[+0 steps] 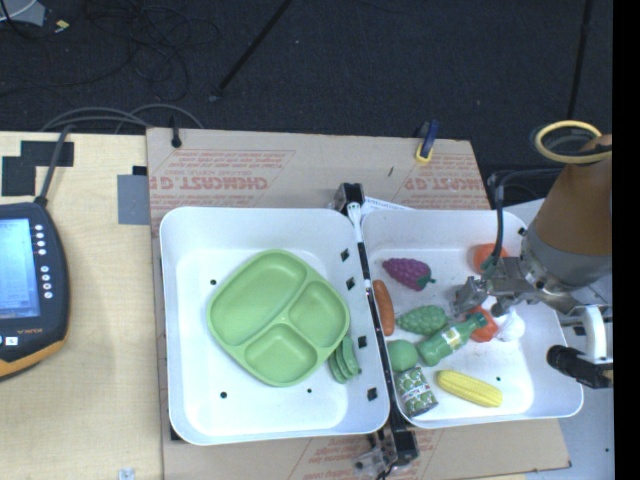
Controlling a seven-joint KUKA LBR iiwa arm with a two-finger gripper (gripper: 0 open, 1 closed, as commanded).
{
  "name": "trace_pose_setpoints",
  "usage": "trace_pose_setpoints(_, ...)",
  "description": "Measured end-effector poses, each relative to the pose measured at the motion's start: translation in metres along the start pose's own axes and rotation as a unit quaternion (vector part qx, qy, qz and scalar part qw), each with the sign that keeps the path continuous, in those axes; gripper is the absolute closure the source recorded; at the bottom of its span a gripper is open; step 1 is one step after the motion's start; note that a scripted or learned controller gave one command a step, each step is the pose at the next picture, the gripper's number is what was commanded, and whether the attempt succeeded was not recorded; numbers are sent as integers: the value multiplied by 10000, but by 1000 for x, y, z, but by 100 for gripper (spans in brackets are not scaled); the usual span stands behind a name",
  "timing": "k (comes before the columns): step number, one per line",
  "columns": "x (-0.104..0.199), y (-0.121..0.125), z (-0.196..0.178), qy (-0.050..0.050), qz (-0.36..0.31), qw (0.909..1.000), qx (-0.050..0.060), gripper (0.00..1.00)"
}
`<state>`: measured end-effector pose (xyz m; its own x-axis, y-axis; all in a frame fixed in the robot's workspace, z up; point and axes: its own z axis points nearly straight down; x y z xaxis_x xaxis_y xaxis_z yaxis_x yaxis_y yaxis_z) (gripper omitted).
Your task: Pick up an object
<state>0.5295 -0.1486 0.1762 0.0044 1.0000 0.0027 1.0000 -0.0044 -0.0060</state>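
The gripper (478, 303) is seen low over the right bin (545, 400), at its right-hand middle, just above and touching the region of 1 green bottle (447, 340) that lies tilted on the bin floor. Whether the bottle is caught cannot be told, since the tool's end is blurred against the clutter.

Around the bottle the right bin's contents can be counted. 1 red piece (486, 328) lies just beside the bottle's upper end, partly under the tool. 1 bumpy green vegetable (422, 319) sits to the left of the bottle, and 1 smooth green piece (402, 354) lies below that one. 1 purple bunch of grapes (407, 271) is placed near the bin's upper left. 1 orange carrot (383, 306) lies along the left wall. 1 yellow corn cob (469, 388) rests near the front, and 1 small can (417, 392) lies beside it at the front left corner. 1 orange-red item (486, 256) is partly hidden behind the arm (578, 218) near the back wall.

In the left bin (190, 268), 1 green divided plate (279, 316) with 3 compartments is laid, and a small stack of green discs (345, 359), not countable, leans at its lower right edge.

Beyond the 2 bins, 1 handheld control pendant (28, 283) rests on the bench at the far left.
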Motion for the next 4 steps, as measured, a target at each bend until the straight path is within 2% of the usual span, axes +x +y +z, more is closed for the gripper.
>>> trace_pose_setpoints(1, 79, 31, -11, 4, -63, 10000, -26, 100)
trace_pose_setpoints(2, 112, -46, -74, 2, -34, 10000, -19, 100)
trace_pose_setpoints(3, 152, -40, -9, -3, -32, 10000, 27, 100)
trace_pose_setpoints(4, 198, -32, -145, 4, -49, 10000, -84, 100)
